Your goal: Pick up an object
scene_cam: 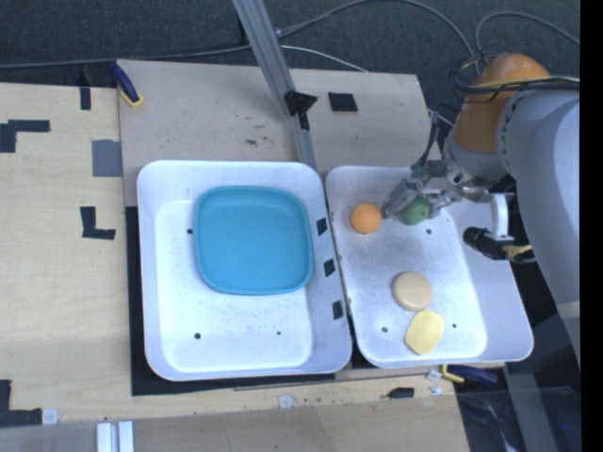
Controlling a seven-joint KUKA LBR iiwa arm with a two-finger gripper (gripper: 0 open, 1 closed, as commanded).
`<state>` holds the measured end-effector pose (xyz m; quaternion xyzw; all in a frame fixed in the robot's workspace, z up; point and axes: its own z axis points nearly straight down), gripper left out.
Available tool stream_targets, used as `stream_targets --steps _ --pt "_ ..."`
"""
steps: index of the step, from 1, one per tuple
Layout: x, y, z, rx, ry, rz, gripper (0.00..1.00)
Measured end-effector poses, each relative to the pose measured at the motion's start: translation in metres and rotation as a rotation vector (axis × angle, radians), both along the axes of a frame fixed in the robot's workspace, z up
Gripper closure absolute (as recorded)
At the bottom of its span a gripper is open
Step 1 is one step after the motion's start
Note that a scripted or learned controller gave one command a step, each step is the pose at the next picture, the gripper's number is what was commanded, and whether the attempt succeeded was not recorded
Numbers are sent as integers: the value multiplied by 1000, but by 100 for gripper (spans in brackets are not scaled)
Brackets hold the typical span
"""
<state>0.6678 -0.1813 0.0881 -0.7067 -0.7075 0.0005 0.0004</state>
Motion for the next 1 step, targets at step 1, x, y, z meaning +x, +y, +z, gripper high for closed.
stream_targets --steps 1 --pt "0 0 11 -1 -1 1 100"
